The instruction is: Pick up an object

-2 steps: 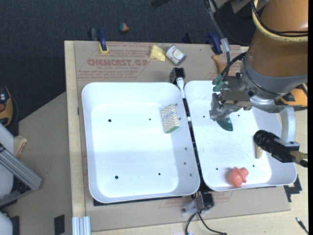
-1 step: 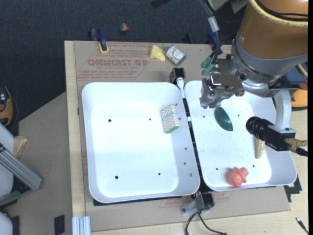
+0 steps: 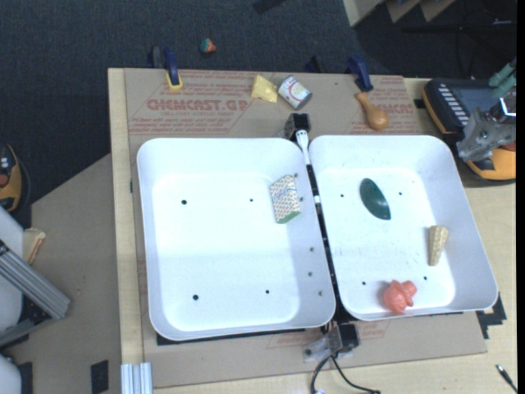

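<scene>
A: Overall layout?
B: Two shallow white bins side by side on a brown board-covered bench (image 3: 213,105), seen from above at a slant.

A: In the left bin (image 3: 164,245)?
B: One small patterned packet (image 3: 285,199), lying close to the right wall, nearer the far edge than the near one.

A: In the right bin (image 3: 463,220)?
B: Three things, well apart. A dark green oval (image 3: 376,199) toward the middle of the far half. A tan cone-shaped piece (image 3: 437,243) just beside the right wall. A pink-red lump (image 3: 399,295) near the front edge.

A: On the bench beyond the bins?
B: A yellow wedge (image 3: 264,89) and a small white box (image 3: 294,93) next to each other along the far edge. A tan pear-shaped piece (image 3: 373,113) further right. A blue clamp (image 3: 171,68) at the far left and another blue clamp (image 3: 358,72) on the far edge further right. A black keypad unit (image 3: 449,105) at the far right corner.

A: And the gripper?
B: Grey metal gripper (image 3: 486,134) at the bench's right edge, outside the right bin and apart from everything in it. Too small and cluttered to tell whether open or closed, or whether anything is gripped.
</scene>
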You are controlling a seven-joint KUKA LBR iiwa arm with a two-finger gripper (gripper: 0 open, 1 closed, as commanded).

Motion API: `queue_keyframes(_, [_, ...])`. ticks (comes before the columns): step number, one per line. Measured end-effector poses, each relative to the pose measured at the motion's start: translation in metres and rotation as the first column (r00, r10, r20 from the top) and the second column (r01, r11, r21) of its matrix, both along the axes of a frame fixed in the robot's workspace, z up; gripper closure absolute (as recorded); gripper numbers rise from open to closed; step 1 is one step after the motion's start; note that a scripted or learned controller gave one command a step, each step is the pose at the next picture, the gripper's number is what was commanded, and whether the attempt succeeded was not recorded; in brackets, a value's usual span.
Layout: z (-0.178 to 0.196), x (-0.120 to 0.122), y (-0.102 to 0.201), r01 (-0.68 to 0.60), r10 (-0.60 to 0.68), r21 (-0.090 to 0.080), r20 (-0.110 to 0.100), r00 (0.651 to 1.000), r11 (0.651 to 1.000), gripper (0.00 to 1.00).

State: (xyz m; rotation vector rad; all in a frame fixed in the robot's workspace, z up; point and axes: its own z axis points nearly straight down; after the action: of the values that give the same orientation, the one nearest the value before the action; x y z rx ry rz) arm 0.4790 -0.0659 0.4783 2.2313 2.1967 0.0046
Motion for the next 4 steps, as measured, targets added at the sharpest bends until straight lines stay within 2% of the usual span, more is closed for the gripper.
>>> queue_keyframes(1, [-0.071, 0.0, 0.044, -0.019, 0.019, 0.006, -0.016, 1.0, 1.0, 1.0])
queue_keyframes(2, [-0.017, 0.0, -0.084, -0.004, 0.004, -0.001, -0.001, 1.0, 1.0, 1.0])
queue_keyframes(3, [-0.092, 0.0, -0.025, -0.02, 0.02, 0.008, -0.016, 1.0, 1.0, 1.0])
queue_keyframes(4, [-0.135, 0.0, 0.028, -0.021, 0.021, 0.008, -0.015, 1.0, 1.0, 1.0])
